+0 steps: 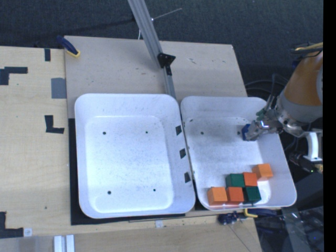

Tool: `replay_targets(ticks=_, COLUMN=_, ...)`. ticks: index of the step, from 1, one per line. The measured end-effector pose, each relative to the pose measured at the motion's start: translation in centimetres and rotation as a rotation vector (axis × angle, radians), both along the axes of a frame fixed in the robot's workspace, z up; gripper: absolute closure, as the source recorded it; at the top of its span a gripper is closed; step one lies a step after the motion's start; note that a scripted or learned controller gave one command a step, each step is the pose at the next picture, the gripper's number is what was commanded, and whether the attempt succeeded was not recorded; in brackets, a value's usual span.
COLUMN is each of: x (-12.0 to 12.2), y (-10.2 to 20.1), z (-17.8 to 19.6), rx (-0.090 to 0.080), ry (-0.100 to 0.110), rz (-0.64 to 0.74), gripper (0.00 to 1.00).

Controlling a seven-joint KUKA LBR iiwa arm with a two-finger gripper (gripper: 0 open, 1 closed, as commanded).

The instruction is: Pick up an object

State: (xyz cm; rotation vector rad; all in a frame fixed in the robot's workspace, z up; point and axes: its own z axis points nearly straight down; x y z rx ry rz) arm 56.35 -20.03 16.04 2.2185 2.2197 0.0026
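My gripper (251,132) hangs over the upper right part of the right bin (210,114), reaching in from the right edge, and I cannot tell how it is set or whether it grips anything. The blocks lie well apart from it, clustered in that bin's near right corner: orange blocks (217,195) and green blocks (235,180) touching one another. The left bin (84,109) sits just beside, on the tabletop (115,62).

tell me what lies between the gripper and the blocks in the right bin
Bare white bin floor: the camera view shows nothing between the gripper and the orange and green blocks.
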Motion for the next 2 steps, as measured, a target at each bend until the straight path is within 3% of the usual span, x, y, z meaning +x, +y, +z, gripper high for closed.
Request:
replay_targets(ticks=1, x=-0.3, y=0.2, z=6.3, rx=-0.001, ry=-0.002, rz=0.001, gripper=1.00)
replay_targets(ticks=2, x=-0.2, y=0.3, z=8.2, rx=0.001, ry=0.002, rz=0.001, gripper=1.00)
